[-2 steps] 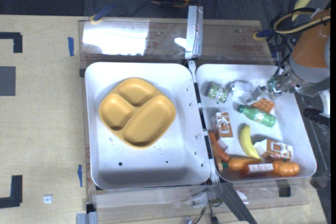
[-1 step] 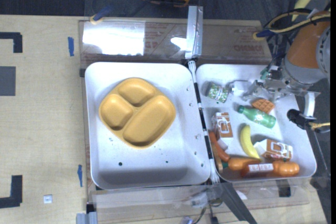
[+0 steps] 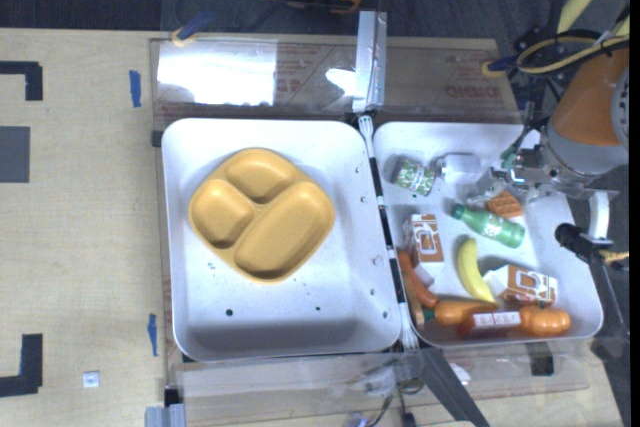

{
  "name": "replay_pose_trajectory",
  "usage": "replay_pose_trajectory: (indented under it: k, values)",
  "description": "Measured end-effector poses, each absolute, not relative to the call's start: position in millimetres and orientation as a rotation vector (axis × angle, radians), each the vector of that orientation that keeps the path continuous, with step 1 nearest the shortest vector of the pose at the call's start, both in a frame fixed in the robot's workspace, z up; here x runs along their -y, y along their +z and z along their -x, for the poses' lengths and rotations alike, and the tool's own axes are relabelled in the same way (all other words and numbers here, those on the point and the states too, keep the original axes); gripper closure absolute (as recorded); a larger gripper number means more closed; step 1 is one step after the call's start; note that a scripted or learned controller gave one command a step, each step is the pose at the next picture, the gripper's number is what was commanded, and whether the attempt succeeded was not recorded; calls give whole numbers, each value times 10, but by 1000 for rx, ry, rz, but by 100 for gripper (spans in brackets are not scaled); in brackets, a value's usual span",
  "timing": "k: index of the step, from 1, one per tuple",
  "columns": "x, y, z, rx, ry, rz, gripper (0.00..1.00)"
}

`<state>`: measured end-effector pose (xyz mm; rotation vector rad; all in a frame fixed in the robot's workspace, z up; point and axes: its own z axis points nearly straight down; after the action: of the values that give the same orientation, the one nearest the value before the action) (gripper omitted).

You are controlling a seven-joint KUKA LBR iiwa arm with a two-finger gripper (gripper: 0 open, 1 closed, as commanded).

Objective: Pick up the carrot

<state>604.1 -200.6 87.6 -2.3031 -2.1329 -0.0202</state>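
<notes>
Right bin (image 3: pixel 590 275): carrot (image 3: pixel 412 279) well left of hand (image 3: pixel 512 177).

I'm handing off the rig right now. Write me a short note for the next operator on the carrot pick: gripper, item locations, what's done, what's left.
Gripper: over the upper part of the right bin, above a small orange packet; finger state unclear, nothing seen held.
Carrot: lying along the right bin's left wall, near the front, beside the banana and sausages.
Left bin: yellow divided plate.
Done: no pick yet.
Left: move to the carrot, grasp, lift.
</notes>
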Motion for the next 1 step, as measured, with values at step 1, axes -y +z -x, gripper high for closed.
replay_pose_trajectory:
  k: [1]
  values:
    - [2044,913,-6006,2125,-4,2305,100]
